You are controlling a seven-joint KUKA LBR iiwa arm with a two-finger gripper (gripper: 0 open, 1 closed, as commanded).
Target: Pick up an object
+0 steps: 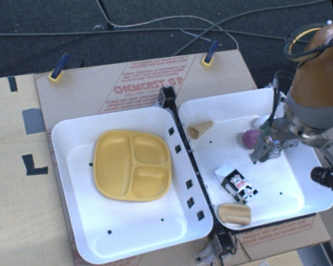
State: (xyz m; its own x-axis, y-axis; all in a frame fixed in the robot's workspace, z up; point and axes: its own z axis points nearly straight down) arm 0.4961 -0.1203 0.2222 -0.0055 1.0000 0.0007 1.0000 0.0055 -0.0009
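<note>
Bins side by side: we log the left bin (pixel 75 196) holding a yellow divided plate (pixel 132 165), the right bin (pixel 294 205) scattered with a tan wedge (pixel 200 129), a black-and-white toy (pixel 238 185), a wooden block (pixel 234 214) at the near rim, a purple ball (pixel 251 138). Gripper (pixel 270 148) sits just beside the ball; we cannot tell how its jaws stand. We judge the round ball may roll off under contact. Far wall crowds it; bin centre leaves open room.
</note>
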